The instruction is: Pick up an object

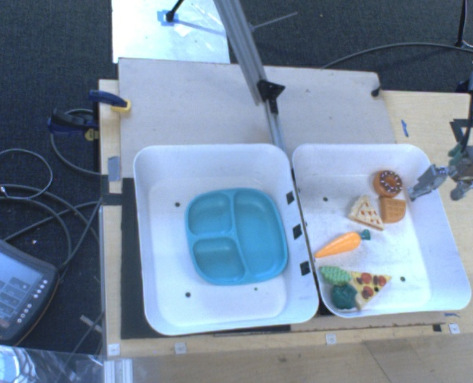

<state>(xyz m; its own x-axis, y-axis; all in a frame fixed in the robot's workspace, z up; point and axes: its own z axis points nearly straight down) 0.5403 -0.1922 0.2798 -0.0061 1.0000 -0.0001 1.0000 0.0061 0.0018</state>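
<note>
Taking the blue tray (238,235) as the marker, it is sitting alone in the left bin (152,214), likely waiting as a drop-off spot, with three compartments that I can count. To its right, past the wall where the bins are meeting, the right bin (447,274) is holding the food toys, bunched toward its middle and so lying within reach from above. Nearest me, one pizza slice (369,282) and one green piece (341,291) are lying touching; farther back one carrot (339,245) is pointing toward the tray; beyond it one wedge (365,211), one cracker (392,210) and one doughnut (388,183) are clustering. The gripper (442,180) is hovering over that bin's far right rim, gripping nothing, though I cannot tell how wide its pincer is standing.
</note>
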